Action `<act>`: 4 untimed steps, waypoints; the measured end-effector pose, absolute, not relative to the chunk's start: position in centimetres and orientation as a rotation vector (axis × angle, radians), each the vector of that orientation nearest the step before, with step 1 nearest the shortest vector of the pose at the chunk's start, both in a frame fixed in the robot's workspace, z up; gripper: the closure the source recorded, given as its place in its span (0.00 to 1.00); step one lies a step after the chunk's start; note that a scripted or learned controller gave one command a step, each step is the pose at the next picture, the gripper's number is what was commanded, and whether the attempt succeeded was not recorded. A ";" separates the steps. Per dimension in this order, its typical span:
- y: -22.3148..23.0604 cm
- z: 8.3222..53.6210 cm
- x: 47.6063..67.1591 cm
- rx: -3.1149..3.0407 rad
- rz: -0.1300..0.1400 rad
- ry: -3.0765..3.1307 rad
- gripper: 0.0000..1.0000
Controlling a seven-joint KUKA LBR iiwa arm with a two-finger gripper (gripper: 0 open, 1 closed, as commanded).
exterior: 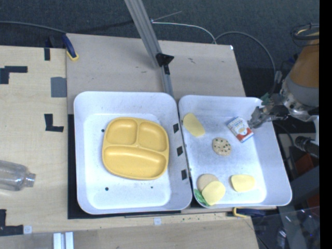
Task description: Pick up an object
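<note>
Wooden bench, two white bins, pincer at right bin's edge beside small carton, grip state unclear

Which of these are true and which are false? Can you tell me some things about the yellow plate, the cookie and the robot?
1. The yellow divided plate lies in the left bin. True.
2. The chocolate-chip cookie sits on the yellow plate. False: it lies in the right bin.
3. The gripper is near the small red and white packet. True.
4. The clear plastic bottle is inside the right bin. False: it lies on the bench, left of both bins.
5. The right bin holds several yellow pieces. True.
</note>
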State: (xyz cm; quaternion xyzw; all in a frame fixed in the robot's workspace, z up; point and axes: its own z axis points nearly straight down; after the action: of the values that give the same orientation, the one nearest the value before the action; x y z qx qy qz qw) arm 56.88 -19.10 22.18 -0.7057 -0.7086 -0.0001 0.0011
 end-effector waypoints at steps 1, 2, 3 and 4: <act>-19.0 23.1 56.9 -2.213 -0.001 -2.225 1.00; -19.0 24.0 57.0 -2.211 -0.003 -2.226 1.00; -20.3 19.0 56.1 -2.219 0.007 -2.218 1.00; -20.2 20.3 56.2 -2.218 0.002 -2.224 1.00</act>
State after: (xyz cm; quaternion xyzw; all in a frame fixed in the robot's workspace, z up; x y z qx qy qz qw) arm 56.24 -20.17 20.33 -0.7062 -0.7080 0.0005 0.0001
